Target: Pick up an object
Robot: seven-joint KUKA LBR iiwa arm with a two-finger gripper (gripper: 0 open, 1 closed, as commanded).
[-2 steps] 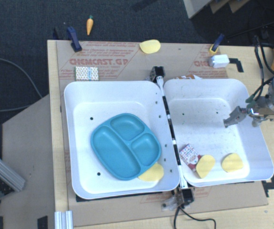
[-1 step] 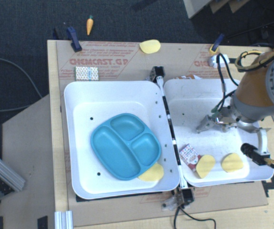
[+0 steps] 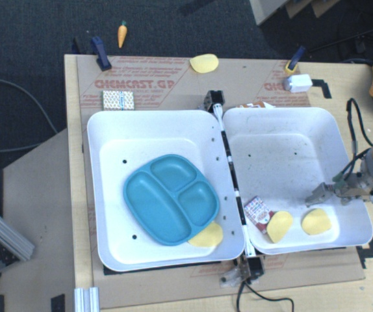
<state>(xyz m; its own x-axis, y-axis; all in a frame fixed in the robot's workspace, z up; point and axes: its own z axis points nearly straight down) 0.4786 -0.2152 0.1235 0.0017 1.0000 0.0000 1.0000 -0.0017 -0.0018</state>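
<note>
My gripper [image 3: 326, 191] reaches in from the right and hangs low over the right bin [image 3: 284, 142], near its right wall. Its fingers are spread open with nothing between them. Just below and left of the fingertips lies a yellow lemon-like piece [image 3: 316, 221]. A second yellow piece [image 3: 279, 226] rests to its left, touching a small red and white packet [image 3: 257, 210]. In the left bin [image 3: 108, 142] a blue divided plate [image 3: 171, 198] lies flat, with another yellow piece [image 3: 207, 235] partly tucked under its lower edge.
The bins meet at a black-hinged divider [image 3: 228, 168]. On the bench behind them lie a yellow piece [image 3: 204, 63], a patterned packet [image 3: 118, 99], a white block [image 3: 298, 82] and blue clamps [image 3: 100, 52]. A small carrot [image 3: 122, 35] lies on the floor.
</note>
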